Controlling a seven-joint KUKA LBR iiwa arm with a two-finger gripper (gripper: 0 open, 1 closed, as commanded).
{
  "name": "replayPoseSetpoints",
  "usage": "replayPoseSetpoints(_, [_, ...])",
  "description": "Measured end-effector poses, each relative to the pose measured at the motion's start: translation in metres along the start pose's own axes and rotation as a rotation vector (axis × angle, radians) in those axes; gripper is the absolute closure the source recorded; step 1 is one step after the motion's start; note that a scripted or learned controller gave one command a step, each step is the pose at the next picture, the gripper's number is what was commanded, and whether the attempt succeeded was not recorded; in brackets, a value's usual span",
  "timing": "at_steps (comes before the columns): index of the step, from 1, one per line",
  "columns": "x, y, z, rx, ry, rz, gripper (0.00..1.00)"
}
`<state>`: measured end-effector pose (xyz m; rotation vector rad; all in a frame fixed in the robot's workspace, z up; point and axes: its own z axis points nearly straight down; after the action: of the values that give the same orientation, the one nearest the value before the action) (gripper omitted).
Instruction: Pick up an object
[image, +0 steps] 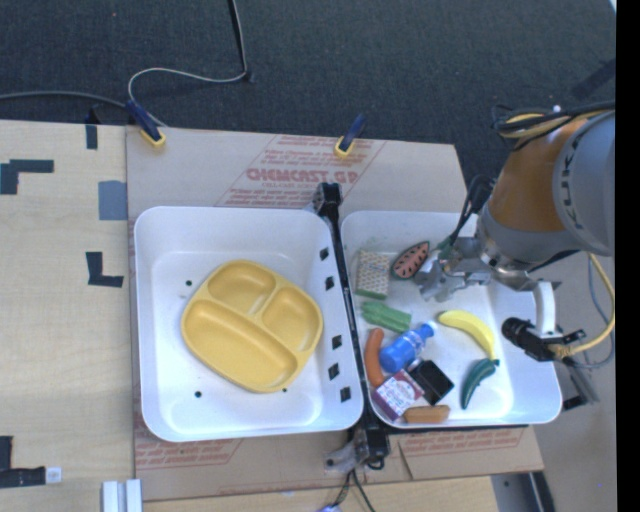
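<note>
Two shallow white bins sit side by side on the desk (60, 300). The left bin (160, 330) holds a yellow divided tray (252, 324), lying flat and turned a little, near the bin's middle. The right bin (530, 400) is crowded: at its 11 o'clock a pale mesh pad (373, 270), with a reddish oval toy (410, 259) just beside it toward 12; below these a green block (386, 316); at the centre a blue bottle (406, 347) touching an orange sausage (373, 355) on its 9 o'clock side; a banana (470, 329) at 3 o'clock with a dark green pepper (478, 382) below it; a black box (432, 381), a red packet (398, 394) and a second sausage (428, 413) at 6 o'clock. The pincer (440, 282) hangs over the bin's upper part, near the reddish toy; whether it is wide or narrow cannot be told, and nothing shows between its tips.
</note>
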<state>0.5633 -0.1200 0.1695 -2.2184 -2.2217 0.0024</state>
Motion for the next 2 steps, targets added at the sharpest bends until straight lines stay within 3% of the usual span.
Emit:
replayPoseSetpoints(1, [0.000, 0.000, 0.000, -0.001, 0.000, 0.000, 0.00])
replayPoseSetpoints(2, [-0.017, 0.030, 0.083, -0.005, -0.002, 0.000, 0.00])
